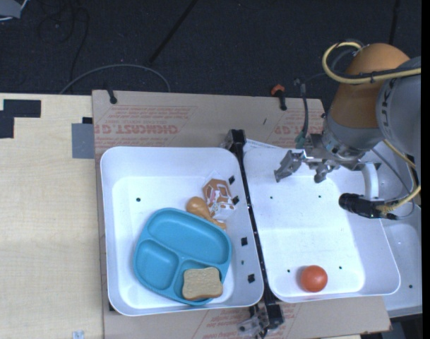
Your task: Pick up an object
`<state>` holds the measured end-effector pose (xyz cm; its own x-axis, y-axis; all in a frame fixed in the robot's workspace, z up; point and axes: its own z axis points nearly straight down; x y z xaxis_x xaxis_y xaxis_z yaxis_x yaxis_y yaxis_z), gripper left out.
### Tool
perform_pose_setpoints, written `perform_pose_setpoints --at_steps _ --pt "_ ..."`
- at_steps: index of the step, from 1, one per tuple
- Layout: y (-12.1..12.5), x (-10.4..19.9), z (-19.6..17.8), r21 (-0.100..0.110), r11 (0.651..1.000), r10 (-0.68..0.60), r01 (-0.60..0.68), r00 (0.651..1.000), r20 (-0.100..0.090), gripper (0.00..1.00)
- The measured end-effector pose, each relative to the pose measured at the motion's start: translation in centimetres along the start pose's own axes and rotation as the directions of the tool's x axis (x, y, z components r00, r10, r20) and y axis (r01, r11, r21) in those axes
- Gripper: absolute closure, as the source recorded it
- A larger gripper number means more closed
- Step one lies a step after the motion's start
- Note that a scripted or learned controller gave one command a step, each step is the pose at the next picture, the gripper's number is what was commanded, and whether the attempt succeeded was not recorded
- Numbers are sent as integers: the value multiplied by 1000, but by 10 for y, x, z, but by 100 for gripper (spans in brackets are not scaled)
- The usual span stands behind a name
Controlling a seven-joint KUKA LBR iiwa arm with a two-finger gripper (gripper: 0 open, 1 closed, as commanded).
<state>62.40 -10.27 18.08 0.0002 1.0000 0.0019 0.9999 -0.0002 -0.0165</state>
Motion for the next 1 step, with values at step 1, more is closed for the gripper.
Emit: perform_pose_setpoints --at_steps 1 --pt "3 0 -9 -13 1000 -1 1 1000 1 0"
